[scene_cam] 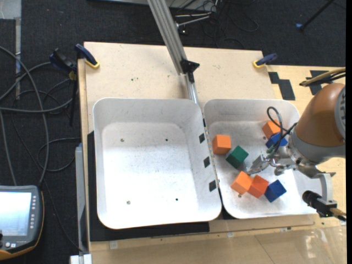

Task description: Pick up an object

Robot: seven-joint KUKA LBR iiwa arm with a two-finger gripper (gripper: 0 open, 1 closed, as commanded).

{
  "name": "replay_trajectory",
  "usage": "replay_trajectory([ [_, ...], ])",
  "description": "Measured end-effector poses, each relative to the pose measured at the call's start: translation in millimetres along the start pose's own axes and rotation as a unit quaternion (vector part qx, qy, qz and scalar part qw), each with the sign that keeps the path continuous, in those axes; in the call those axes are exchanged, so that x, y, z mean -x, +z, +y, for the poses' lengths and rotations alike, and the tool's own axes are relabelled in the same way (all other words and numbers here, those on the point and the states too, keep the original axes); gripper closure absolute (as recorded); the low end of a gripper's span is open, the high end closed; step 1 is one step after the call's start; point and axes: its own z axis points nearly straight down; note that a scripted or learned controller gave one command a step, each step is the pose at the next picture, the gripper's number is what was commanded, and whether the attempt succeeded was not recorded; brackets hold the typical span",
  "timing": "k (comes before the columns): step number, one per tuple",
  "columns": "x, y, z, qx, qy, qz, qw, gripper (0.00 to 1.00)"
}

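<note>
In the right bin (250, 108), two orange cubes (248, 183) lie touching each other near its front edge, with a blue cube (275, 190) just beside them, a green cube (237, 156) and another orange cube (222, 143) toward the wall shared with the left bin (110, 111), and one more orange cube (270, 128) near the back right. My gripper (259, 165) hangs just above the two touching cubes, between them and the green cube. I cannot tell if my fingers are wide or narrow, and I see nothing held between them.
</note>
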Motion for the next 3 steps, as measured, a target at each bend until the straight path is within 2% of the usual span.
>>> replay_trajectory([
  [1, -0.3, 21.8, 0.3, 0.002, -0.001, -0.001, 1.0, 0.0],
  [2, -0.2, 10.4, 1.2, 0.003, -0.001, -0.001, 1.0, 1.0],
  [3, 3.4, -49.7, -4.1, 0.006, -0.002, -0.002, 1.0, 1.0],
])
